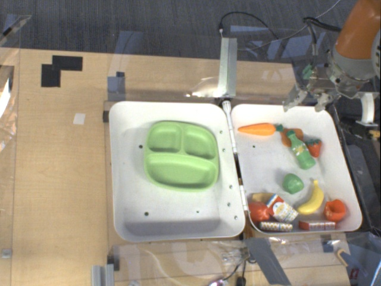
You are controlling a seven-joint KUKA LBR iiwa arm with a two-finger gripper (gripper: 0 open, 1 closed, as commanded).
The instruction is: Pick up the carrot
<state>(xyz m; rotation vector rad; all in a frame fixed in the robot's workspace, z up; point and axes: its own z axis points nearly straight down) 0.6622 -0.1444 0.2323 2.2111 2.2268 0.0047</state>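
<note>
Near the far-left corner of the right bin [342, 159], one smooth, tapered orange carrot [257, 129] is seen lying on its side, tip pointing left. Above the bin's far rim the gripper [306, 100] is held spread apart, with nothing between its metal fingers. One glossy green three-compartment plate [181, 155] rests in the left bin [128, 177]. Both white bins sit on a pale wooden bench [53, 183].

The arm [357, 22] is cut off by the top and right edges above its orange band. The gripper [309, 99] is too small and blurred to read its fingers. Packaged items [280, 210] along the right bin's [262, 159] near wall overlap, their labels illegible.
</note>
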